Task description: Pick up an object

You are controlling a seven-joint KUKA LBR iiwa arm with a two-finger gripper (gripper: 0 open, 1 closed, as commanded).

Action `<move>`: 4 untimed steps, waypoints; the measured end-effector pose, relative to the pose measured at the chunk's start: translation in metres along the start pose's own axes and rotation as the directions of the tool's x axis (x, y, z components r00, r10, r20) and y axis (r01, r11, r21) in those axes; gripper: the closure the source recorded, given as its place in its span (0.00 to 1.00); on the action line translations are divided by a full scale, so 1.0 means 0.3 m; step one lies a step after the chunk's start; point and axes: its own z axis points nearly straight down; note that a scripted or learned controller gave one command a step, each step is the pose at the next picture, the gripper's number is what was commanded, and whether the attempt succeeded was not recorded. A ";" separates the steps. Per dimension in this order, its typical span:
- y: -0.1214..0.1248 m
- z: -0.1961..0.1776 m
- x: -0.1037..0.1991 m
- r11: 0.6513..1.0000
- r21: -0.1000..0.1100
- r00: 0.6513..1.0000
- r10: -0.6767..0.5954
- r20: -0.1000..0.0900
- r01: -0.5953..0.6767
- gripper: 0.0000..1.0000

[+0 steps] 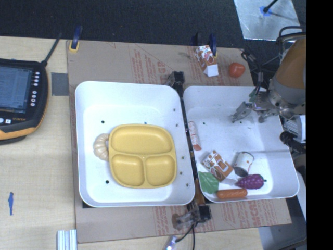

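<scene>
Two white bins sit side by side on the tabletop. The left bin holds a yellow divided tray. The end effector hangs over the right bin, fingers spread and holding nothing, well apart from the purple grapes, can, carrot and small carton (clustered by the near rim).

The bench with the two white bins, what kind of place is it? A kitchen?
Probably a robot lab, not a kitchen. A grey robot arm with an orange band reaches over shallow white plastic bins of toy food, and an orange-edged control tablet sits nearby.
</scene>
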 end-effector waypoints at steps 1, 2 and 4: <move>-0.255 0.013 0.160 1.000 0.005 1.000 0.000 -0.001 0.000 0.00; -0.417 0.063 0.218 0.999 -0.034 1.000 0.005 0.011 -0.005 0.00; -0.332 0.089 0.121 1.000 0.004 1.000 0.000 -0.001 0.000 0.00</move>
